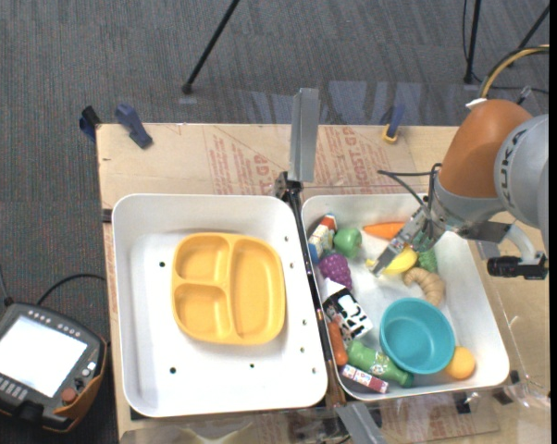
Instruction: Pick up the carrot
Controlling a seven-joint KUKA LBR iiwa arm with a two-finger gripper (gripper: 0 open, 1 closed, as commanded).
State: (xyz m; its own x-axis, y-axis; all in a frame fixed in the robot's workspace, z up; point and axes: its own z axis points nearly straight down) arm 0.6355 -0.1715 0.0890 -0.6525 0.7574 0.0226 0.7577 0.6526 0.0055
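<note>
Gripper (382, 265) low in right bin (487, 289) over banana (401, 264), just below carrot (384, 231); finger state indeterminate, nothing visibly grasped

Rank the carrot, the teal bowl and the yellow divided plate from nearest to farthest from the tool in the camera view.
Measured from the tool, over the right bin:
1. carrot, just up-left of it.
2. teal bowl, lower down in the same bin.
3. yellow divided plate, across in the left bin.
</note>
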